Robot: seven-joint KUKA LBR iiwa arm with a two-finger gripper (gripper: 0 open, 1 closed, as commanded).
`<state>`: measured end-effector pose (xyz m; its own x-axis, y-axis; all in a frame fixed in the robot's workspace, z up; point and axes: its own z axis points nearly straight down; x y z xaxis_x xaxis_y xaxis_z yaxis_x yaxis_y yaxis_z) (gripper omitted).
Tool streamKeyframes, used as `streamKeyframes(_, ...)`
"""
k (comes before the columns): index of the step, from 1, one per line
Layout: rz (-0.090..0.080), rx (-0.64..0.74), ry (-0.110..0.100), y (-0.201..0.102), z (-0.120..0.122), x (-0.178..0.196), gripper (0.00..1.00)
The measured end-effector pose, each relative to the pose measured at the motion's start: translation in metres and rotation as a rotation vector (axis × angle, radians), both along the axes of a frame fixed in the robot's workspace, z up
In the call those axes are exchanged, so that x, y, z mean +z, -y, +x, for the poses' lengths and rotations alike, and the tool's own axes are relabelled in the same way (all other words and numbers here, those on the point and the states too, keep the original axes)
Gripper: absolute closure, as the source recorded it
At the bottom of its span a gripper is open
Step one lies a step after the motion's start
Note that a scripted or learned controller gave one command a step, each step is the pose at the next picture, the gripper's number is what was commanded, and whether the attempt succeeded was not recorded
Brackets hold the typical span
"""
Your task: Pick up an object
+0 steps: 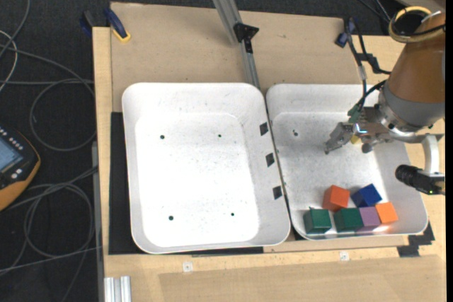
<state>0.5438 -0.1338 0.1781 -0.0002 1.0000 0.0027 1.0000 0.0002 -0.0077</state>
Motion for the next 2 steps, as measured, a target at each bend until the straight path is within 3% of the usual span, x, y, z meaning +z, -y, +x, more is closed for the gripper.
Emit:
streamKeyframes(1,0.001,-0.001,0.000,-0.010,-0.003,-0.049,0.00)
streamKeyframes(2,-0.001,0.000,0.009,-0.010,-0.001,-0.035,1.00)
